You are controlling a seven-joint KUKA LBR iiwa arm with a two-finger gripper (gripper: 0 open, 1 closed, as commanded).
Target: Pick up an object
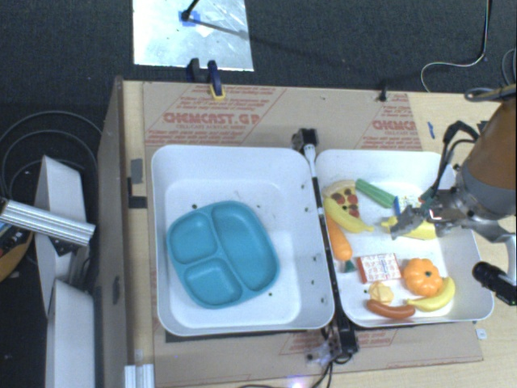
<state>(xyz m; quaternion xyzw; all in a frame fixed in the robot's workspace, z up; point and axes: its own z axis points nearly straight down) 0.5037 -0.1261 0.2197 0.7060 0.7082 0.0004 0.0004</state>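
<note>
Toys are all heaped in the right-hand bin (460, 164), which I'd guess is how the picking pile gets staged: everything within easy reach of the arm coming in from the right. The left bin (174, 176) just has a blue divided plate (222, 253) sitting in it.

In the right bin there's a green piece (374, 192), a banana (346, 215) lying next to a pizza-looking slice (343, 193), a carrot (340, 241) along the left wall, a red-and-white box (378, 267), a small pumpkin (423, 276), a second banana (436, 295) and a hot dog (390, 309) down at the front edge.

The pincer (408, 221) sits low in the middle of that bin, right at a yellow toy (418, 231) with a bit of blue beside it. Looks like that yellow thing is the target, since the wrist is angled down onto it. Too dark and blurry around the tip for me to say whether it's spread, closed or actually gripping anything, so can't tell. The toy looks like it rests on the bin floor, so I'd call this the grasp attempt, not a lift yet. Neighbours are close by, so a sloppy close could nudge the banana.
</note>
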